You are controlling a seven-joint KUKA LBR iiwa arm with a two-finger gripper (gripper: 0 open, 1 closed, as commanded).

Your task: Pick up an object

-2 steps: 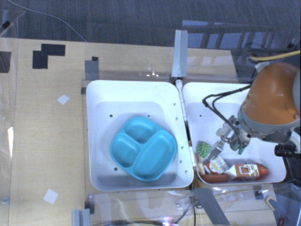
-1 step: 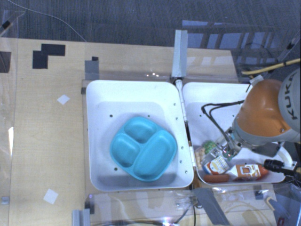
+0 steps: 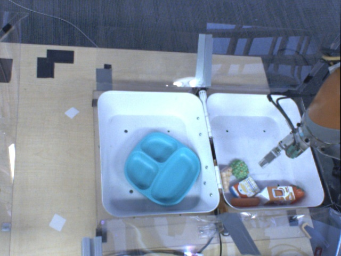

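The right bin (image 3: 250,121) holds a small cluster of objects along its near edge: a green bumpy ball (image 3: 240,168), a small white and yellow packet (image 3: 248,186), a red sausage-like piece (image 3: 245,201) and an orange bottle with a white label (image 3: 281,194). My gripper (image 3: 270,157) hangs over the right bin's right half, its slim tip pointing down-left, a short way right of the green ball and above the bottle. Nothing is seen between its fingers.
A blue three-compartment plate (image 3: 162,168) lies in the left bin (image 3: 122,116). A metal post (image 3: 204,57) stands behind the divider between the bins. The arm's orange band (image 3: 325,108) and a black cable (image 3: 282,108) are over the right bin's far right side.
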